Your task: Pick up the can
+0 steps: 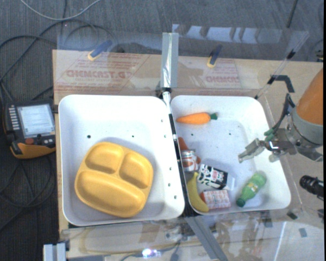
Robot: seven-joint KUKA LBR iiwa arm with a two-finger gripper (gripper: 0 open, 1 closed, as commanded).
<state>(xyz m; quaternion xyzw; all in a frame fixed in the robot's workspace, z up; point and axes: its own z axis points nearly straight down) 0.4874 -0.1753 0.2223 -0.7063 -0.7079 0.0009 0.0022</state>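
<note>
The can is small, red and silver. It stands against the left wall of the right bin, just above a banana. My gripper hangs over the right side of that bin, well to the right of the can and apart from it. Its fingers are open and nothing is between them. One grey fingertip points left toward the bin's middle.
Around the can in the right bin are a carrot at the back, a black and white carton, a pink packet and a green bottle below my gripper. A yellow divided tray sits in the left bin.
</note>
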